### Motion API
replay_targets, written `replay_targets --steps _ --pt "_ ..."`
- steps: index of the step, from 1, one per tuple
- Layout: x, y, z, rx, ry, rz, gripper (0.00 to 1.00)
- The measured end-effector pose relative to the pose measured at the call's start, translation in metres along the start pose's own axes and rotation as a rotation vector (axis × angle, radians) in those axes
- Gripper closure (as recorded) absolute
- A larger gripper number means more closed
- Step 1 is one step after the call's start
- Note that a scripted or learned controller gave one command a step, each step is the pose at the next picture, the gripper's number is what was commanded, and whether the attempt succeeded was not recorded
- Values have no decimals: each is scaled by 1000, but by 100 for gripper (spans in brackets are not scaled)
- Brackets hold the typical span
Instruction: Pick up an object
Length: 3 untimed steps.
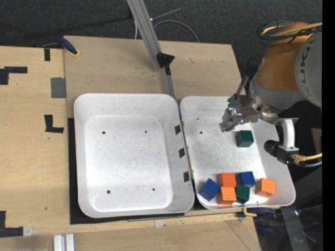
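Jaws indistinct on gripper [231, 120], green cube [244, 138] adjacent

Seven small blocks lie in the right bin [194, 140] — a dark green cube [244, 138] alone mid-bin, and blue [209, 189], orange [227, 180], blue [246, 179], orange [227, 194], green [242, 193] and orange [265, 186] ones clustered at its near edge.

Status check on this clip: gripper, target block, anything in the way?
Gripper low over right bin, nothing seen between fingers. Lone green block just beside it, ungrasped. Other blocks clustered at near edge, clear of it.
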<state>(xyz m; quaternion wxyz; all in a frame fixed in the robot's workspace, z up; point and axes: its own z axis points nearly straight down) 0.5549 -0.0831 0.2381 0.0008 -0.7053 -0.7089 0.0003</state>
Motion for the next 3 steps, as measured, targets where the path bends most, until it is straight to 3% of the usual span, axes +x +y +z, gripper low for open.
replay_targets --steps 1,3 --pt "53 26 -1 -1 1 -2 100" --pt "155 46 3 -1 1 -1 100"
